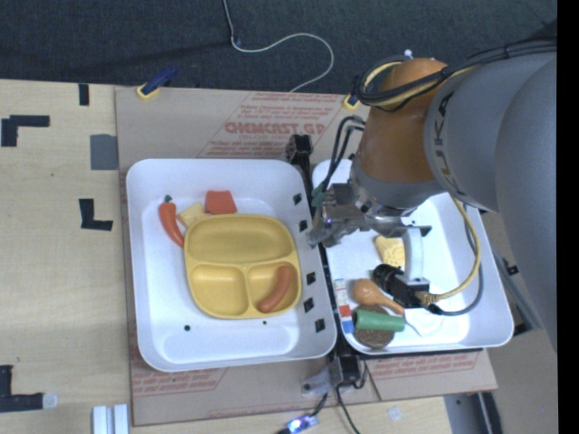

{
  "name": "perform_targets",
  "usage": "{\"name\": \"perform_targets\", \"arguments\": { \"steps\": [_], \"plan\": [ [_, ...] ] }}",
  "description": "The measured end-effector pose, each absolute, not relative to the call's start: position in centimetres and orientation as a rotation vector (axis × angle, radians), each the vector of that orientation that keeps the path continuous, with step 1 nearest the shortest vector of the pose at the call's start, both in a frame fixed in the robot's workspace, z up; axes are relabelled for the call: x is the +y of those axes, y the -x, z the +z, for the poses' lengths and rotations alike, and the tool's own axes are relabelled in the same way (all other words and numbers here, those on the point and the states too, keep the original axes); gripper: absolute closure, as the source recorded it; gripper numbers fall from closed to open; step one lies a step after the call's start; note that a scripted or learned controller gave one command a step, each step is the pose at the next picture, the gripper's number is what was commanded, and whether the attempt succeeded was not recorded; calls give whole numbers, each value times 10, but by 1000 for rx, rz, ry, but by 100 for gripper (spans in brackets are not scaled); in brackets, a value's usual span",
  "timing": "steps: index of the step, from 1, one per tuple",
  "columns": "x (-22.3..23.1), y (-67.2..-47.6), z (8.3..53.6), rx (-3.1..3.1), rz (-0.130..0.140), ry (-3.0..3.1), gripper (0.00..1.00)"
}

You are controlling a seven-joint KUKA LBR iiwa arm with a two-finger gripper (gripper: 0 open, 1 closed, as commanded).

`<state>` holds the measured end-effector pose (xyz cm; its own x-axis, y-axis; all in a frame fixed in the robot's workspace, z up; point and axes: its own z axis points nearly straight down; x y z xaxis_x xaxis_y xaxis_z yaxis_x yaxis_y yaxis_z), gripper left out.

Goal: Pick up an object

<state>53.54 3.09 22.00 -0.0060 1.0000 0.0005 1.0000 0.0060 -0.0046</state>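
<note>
The two-finger gripper [324, 229] hangs over the divide between the two shallow white bins, jaw state indeterminable, with the nearest candidates, a tan drumstick-shaped toy [373, 293] and green cylindrical toy [378, 319], lying crosswise below it toward the right bin's [470, 333] crowded front-left corner.

Robot lab: taped bench [54, 242], cabled arm [470, 134].

Bulky grey arm [507, 125] with orange band [398, 134], black and seemingly yellow cables [472, 242].
</note>
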Motion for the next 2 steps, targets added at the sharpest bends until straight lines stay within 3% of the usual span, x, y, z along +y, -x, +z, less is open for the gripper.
{"name": "perform_targets", "arguments": {
  "steps": [1,2],
  "plan": [
    [74,-524,218,-2226,3,2213,100],
    [83,-536,219,-2223,2,2217,100]
  ]
}}
